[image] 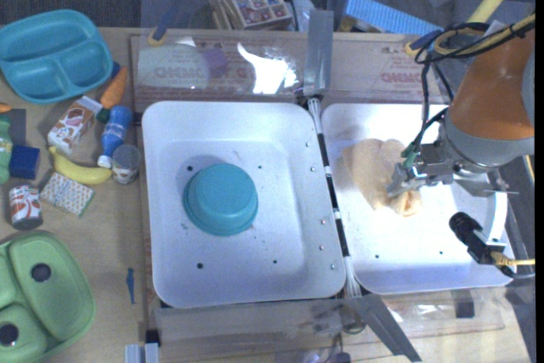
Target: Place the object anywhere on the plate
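Tan bread-like lump (371,168) in the right bin (442,268), touching our tool (402,193) on its left. We can't tell the tool's state. Looks light and soft; we'd pinch its thin edge. Plate (221,198) well left of the tool.

Teal upturned bowl (222,198) in the left white bin (170,140), pale plate (367,166) in the right white bin (425,259), gripper (401,187) low at the plate's right edge beside a small tan object (409,202)
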Controlling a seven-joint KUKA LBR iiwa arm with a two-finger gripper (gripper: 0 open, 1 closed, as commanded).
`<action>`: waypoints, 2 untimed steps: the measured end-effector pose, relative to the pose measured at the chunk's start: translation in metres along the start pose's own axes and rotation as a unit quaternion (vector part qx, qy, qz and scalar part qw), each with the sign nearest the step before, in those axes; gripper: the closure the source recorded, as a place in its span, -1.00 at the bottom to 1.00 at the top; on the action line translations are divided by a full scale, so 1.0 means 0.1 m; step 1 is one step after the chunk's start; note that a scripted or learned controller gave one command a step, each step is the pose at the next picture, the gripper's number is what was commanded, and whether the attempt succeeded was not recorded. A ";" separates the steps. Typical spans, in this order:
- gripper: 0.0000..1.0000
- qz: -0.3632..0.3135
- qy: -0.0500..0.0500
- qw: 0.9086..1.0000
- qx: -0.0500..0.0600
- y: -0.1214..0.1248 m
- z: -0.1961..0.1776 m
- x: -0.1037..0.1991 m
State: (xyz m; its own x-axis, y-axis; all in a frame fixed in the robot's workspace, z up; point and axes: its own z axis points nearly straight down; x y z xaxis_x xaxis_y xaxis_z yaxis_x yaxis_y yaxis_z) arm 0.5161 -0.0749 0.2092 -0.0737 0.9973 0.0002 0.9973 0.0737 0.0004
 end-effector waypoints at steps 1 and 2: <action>1.00 -0.107 -0.001 0.994 -0.001 -0.01 -0.36 0.77; 1.00 -0.146 0.000 0.989 0.000 0.47 0.25 1.18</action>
State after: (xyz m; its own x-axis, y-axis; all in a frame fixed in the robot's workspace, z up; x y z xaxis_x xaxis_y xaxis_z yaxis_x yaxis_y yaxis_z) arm 0.5538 0.0460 0.1847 -0.3593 0.9332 0.0007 0.9332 0.3593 -0.0005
